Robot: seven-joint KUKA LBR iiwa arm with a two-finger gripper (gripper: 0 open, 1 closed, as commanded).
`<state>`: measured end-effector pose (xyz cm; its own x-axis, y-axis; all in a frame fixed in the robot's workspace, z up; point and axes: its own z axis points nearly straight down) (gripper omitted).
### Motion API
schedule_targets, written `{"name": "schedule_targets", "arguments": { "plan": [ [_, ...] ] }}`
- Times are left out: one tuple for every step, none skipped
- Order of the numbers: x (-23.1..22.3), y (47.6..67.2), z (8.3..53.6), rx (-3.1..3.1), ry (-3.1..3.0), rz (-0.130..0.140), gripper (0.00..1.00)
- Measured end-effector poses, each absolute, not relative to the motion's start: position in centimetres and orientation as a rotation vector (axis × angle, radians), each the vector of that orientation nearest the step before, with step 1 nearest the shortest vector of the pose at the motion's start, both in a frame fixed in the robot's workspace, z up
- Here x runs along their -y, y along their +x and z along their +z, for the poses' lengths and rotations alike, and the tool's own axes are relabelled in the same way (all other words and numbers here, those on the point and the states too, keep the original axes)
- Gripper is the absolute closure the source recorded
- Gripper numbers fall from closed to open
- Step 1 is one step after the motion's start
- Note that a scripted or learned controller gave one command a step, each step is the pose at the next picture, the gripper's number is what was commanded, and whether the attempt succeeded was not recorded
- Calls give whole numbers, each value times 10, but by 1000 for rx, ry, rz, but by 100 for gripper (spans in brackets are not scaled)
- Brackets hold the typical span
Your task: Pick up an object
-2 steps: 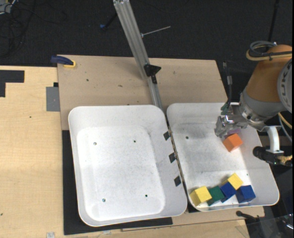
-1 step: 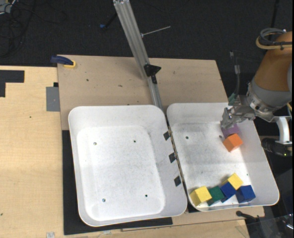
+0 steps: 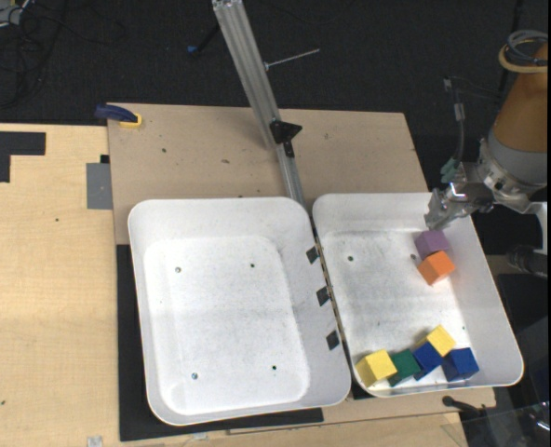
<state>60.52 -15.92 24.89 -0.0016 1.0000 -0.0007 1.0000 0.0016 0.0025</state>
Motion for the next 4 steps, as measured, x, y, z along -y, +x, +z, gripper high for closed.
{"name": "schedule_targets", "arguments": {
  "plan": [
    [103,620,249,-2228,2217,2,100],
    [43,619,240,-2230,2220,-2,100],
    [-9,624,226,-2230,2221,-3,100],
    [-66,619,226,-2230,2219,-3,100]
  ]
}}
